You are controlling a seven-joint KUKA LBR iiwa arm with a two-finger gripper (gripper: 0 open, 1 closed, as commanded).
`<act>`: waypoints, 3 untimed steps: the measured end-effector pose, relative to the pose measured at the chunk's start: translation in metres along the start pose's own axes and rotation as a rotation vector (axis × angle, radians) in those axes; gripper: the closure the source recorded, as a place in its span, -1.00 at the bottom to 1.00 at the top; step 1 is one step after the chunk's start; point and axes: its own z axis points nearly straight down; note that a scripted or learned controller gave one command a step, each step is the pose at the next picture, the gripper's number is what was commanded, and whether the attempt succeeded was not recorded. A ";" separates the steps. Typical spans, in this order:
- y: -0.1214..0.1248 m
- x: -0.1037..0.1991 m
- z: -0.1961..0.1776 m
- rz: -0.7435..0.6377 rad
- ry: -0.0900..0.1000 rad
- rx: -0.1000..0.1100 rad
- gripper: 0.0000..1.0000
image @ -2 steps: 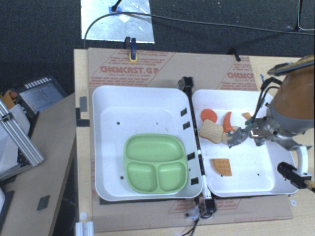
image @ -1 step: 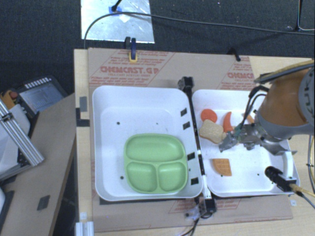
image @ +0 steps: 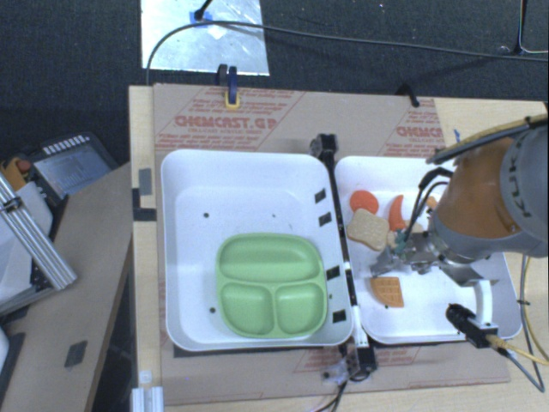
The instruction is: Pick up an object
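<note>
While I am reaching in from the right over the right bin [image: 403,331], my gripper [image: 396,258] is hanging low above its floor, with the orange band [image: 480,191] of my arm behind it. My jaws are too blurred and too small here to tell whether they are spread or pressed together, and nothing is showing between them. The bread slice [image: 368,228] is lying just up and to the left of my jaws, seemingly touching or nearly touching them. The cracker [image: 388,292] is lying just below them, apart from them. The orange round [image: 364,202] is sitting farther up, beyond the bread. The orange stick [image: 396,212] is lying above my jaws, beside the bread. The green tray [image: 270,283] is resting well to my left, in the left bin [image: 197,187].
</note>
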 end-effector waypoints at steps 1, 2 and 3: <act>0.002 -0.001 -0.013 0.000 -0.002 -0.005 1.00; 0.003 0.004 -0.057 -0.003 -0.002 -0.010 1.00; 0.013 0.009 -0.106 -0.003 -0.002 -0.011 1.00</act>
